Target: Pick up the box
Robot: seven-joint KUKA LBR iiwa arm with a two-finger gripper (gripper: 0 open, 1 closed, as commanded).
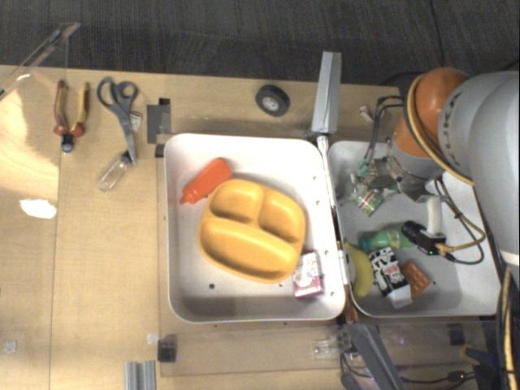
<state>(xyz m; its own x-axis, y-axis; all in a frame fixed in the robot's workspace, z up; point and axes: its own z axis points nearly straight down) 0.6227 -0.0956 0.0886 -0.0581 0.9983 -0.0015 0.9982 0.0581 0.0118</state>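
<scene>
A small pink and white box (308,275) lies in the front right corner of the left bin (244,149), beside a big yellow bread-shaped toy (253,229). A black and white carton (388,272) lies in the right bin (471,295), near its front edge. My gripper (368,190) hangs over the back left part of the right bin, close to the wall between the bins. It is well behind both the box and the carton. I see nothing held in it.
An orange carrot-like toy (205,179) lies at the back left of the left bin. The right bin also holds a green item (382,240), a yellow banana (360,270) and a brown piece (418,278). Scissors (122,108), pliers (69,112) and a tape roll (273,99) lie on the bench.
</scene>
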